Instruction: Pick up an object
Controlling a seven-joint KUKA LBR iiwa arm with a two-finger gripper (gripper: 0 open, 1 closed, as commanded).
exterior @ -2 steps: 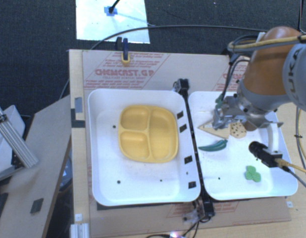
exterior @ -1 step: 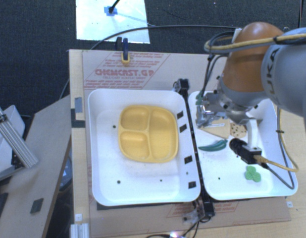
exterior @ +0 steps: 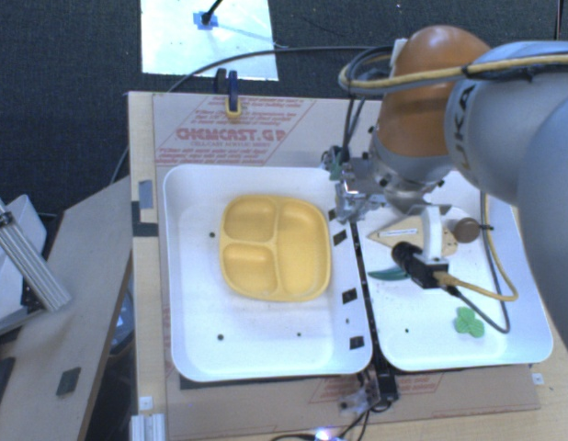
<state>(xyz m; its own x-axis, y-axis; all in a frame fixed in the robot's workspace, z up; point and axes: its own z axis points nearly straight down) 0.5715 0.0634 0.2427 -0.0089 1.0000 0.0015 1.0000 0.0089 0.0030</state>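
The surface (exterior: 266, 118) fills the middle of the frame and carries two white bins side by side. The grey arm (exterior: 505, 108), with its orange band, comes in from the upper right and bends down toward the strip where the bins meet. The left bin (exterior: 187, 246) holds a yellow divided plate (exterior: 273, 246), lying flat near its centre. The right bin (exterior: 422, 333) holds the smaller things: a tan wedge (exterior: 394, 234) near its upper left, a brown round piece (exterior: 467, 230) to the right of that, a dark green leaf (exterior: 388, 273) just below the wedge, and a small light green piece (exterior: 468, 322) toward the lower right. The claw (exterior: 350, 198) hangs over the divider, just right of the plate's upper right corner and above the wedge; I cannot tell whether it is apart or together, and nothing shows in its grip.
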